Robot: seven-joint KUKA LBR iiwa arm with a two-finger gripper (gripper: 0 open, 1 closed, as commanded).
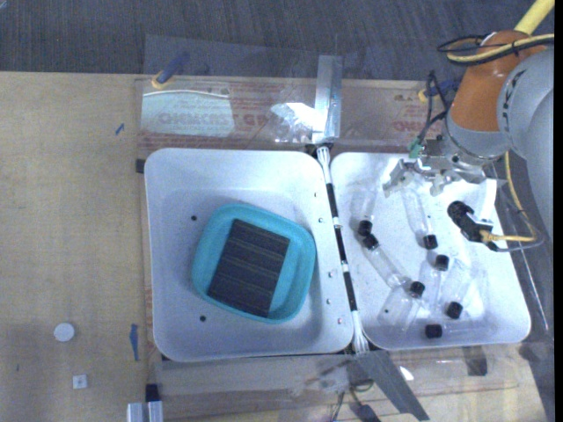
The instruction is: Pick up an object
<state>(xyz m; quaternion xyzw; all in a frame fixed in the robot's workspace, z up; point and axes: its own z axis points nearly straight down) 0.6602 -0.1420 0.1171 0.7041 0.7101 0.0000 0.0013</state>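
Observation:
My gripper (413, 179) hangs over the far end of the right bin (515, 323), open, with nothing between its fingers. Below it, several clear plastic vials with black caps lie scattered across the bin floor: one vial (366, 229) near the left wall, another vial (425, 229) just under the gripper, a third vial (413, 288) towards the front. In the left bin (167, 183) sits a teal dish (299, 275) with a dark ribbed block (251, 266) lying inside it.
A ridge (339, 244) divides the two bins. Behind the bins lie a flat cardboard strip (189, 112), a crumpled clear wrapper (295, 120) and an upright metal post (329, 95). The wooden bench (70, 236) stretches away to the left.

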